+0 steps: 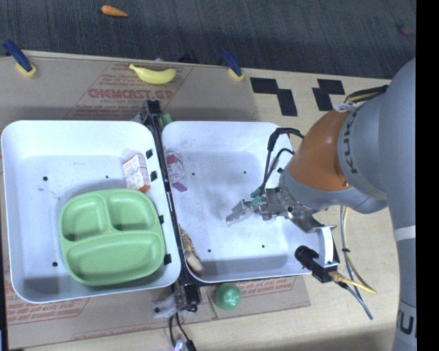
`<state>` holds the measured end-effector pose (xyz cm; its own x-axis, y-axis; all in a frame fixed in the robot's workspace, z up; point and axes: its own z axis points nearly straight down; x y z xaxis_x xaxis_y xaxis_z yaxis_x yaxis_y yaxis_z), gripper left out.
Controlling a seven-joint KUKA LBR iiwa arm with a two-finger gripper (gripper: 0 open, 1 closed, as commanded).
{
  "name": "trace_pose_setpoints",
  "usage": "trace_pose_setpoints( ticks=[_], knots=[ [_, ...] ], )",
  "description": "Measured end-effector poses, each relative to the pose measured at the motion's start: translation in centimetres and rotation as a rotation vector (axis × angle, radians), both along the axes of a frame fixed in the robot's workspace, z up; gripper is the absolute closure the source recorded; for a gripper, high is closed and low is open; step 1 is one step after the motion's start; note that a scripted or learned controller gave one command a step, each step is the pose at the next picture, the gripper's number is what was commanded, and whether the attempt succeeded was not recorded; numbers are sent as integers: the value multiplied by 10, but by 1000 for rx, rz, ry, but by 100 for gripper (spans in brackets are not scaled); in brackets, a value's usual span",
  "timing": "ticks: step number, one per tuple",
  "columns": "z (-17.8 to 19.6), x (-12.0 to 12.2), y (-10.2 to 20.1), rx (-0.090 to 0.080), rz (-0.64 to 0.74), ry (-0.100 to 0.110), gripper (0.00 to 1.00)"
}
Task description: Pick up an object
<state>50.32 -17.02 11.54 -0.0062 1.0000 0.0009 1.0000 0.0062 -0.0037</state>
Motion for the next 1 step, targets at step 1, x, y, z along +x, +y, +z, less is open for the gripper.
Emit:
trace_pose_setpoints(
  ticks=[1],
  knots=[
    [40, 50, -41, -2, 0, -4, 0]
  ],
)
